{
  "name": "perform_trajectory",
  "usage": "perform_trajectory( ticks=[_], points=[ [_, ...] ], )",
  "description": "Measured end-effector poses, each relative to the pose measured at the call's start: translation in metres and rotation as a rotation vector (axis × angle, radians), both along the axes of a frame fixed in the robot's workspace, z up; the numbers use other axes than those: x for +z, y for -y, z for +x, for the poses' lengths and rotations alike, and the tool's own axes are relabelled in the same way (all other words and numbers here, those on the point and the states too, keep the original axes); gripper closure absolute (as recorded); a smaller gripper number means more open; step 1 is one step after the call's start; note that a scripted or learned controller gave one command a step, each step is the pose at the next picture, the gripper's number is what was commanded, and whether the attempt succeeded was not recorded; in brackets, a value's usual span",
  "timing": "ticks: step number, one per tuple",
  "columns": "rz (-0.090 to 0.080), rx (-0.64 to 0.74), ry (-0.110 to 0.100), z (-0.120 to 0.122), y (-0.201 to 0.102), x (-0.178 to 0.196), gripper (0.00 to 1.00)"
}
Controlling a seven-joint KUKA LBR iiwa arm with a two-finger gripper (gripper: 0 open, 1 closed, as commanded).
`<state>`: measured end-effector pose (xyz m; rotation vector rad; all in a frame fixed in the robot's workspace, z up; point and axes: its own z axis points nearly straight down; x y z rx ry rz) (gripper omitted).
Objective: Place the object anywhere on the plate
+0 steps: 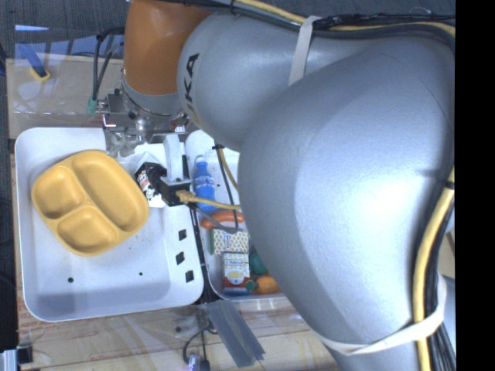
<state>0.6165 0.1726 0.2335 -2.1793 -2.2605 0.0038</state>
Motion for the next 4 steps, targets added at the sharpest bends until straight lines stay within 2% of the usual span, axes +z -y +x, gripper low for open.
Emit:
perform_trajectory(
  ticks=[1,2,4],
  points=[
    [0.000,0.000,0.000,0.000,0.000,0.000,0.00],
    [0.000,0.172,-0.003,-0.064,0.043,-0.031,0.00],
    [0.000,0.171,-0.002,-0.064,0.044,-0.031,0.00]
  ],
)
